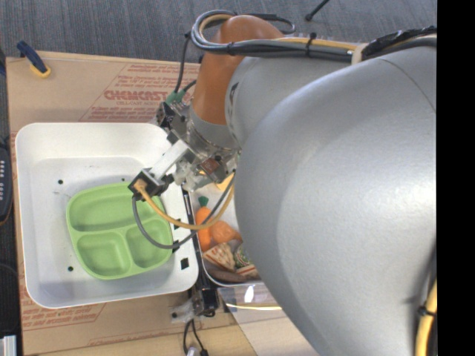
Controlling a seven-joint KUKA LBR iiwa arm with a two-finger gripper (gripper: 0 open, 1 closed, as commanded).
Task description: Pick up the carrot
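Carrot: orange, smooth, partly hidden by the arm; only a rounded stub shows, with a smaller orange bit just above it. It lies in the right bin, just right of the rim shared with the left bin.
Left bin: white, shallow, holding a green three-compartment tray.
Right bin: mostly covered by the arm; beside the carrot, below it, sit other mixed items, too hidden to name.
Arm: grey, orange band, above the right bin.
Jaws: gripper above the carrot; state cannot be told.
Counter: brown cardboard under the bins.
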